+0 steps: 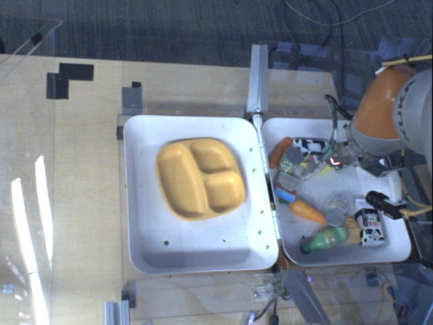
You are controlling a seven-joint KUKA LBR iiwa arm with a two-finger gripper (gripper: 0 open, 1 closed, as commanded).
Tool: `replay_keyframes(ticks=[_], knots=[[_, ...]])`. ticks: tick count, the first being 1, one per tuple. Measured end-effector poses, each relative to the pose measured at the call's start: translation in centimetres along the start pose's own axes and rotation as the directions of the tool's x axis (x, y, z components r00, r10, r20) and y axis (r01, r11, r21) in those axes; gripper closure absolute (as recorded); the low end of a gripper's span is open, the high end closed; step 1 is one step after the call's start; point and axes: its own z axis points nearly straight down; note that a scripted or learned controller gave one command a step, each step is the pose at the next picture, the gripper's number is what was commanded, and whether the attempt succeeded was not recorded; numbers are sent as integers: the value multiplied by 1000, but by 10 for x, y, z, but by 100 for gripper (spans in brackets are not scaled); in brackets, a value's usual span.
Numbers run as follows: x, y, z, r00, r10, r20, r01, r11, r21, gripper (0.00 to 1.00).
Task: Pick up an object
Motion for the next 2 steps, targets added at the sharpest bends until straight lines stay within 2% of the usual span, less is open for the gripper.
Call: replay_keyframes(ticks=[1, 2], knots=[[-32, 35, 3, 999, -51, -4, 51, 999, 15, 0], [-32, 36, -7, 998, -57, -1, 57, 998, 14, 100]])
